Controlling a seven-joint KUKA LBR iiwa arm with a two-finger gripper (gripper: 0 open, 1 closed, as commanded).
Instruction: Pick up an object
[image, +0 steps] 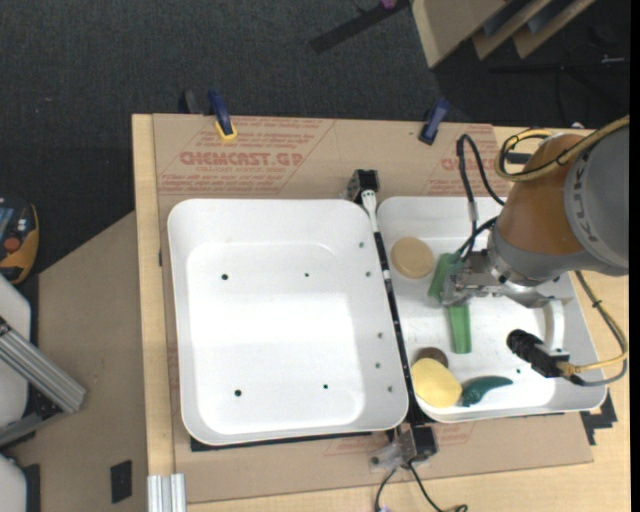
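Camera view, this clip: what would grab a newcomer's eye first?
First the bulky grey arm with its orange band, reaching in from the right over the right bin, its claw down by a green stick. Then that bin's cluster: a tan disc near the divider, a yellow round piece and a teal piece along its near edge.

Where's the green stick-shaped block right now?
The green stick-shaped block lies in the right white bin, about mid-bin, just below the pincer and above the round yellow object.
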